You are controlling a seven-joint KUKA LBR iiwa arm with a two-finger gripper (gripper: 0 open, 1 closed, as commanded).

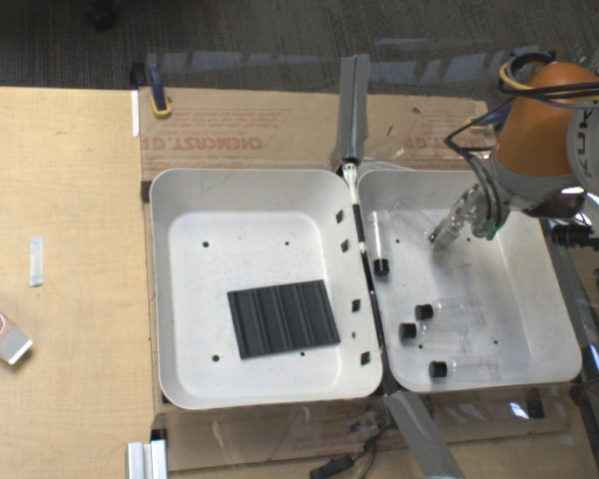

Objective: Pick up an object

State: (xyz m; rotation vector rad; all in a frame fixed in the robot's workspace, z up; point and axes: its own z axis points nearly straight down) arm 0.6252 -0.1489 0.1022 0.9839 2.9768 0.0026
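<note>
A grey robot arm with an orange band is seen reaching in from the right over the right bin [569, 362], its gripper [449, 230] held low above the upper middle of the bin floor. Whether the tool is apart or together cannot be told from this slanted overhead view, and nothing is seen clamped in it.

Several clear tubes with black caps are scattered in that bin. One tube [376, 242] lies against the left wall, near the divider, its cap pointing toward the camera. Three more black caps [422, 311] are grouped lower down, their clear bodies barely made out against the white plastic. The left bin [180, 208] holds a dark ribbed mat [284, 318] lying flat near its middle.

The tubes are judged to be light, stiff and smooth, so they are likely to roll or slip if pinched off-centre. A hold across the middle of the clear body, with the fingers set square to its length, would probably be safest; the capped end offers a darker, easier target but a shorter purchase. The ribbed mat is judged flat and hard to lift from above. The tube by the wall is nearest the gripper, though the wall beside it may crowd one finger.
</note>
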